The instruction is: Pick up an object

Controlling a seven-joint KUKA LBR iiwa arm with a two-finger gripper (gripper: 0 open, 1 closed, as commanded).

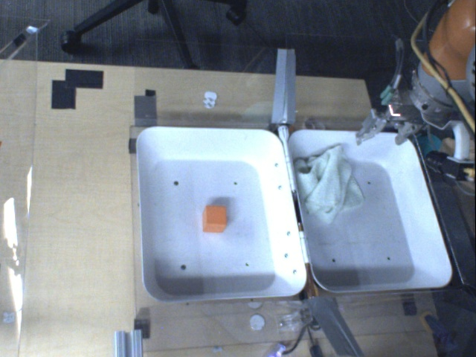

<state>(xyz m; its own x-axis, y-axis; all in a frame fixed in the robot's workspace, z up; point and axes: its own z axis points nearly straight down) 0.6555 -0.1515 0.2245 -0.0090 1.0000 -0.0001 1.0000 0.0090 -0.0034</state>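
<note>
A small orange cube (pixel 215 219) lies near the middle of the left bin (pixel 160 274). A crumpled pale cloth (pixel 329 181) rests in the right bin (pixel 424 270), against its back left side. My gripper (pixel 383 133) hangs over the back edge of the right bin, to the right of and beyond the cloth. Its fingers (pixel 367 130) are spread open with nothing between them. The arm's grey wrist and orange band (pixel 450 32) rise toward the top right corner.
A metal post (pixel 282 88) stands behind the seam between the two bins. Cables (pixel 446 162) run along the right bin's right side. A chair base (pixel 160 6) stands on the floor beyond the bench.
</note>
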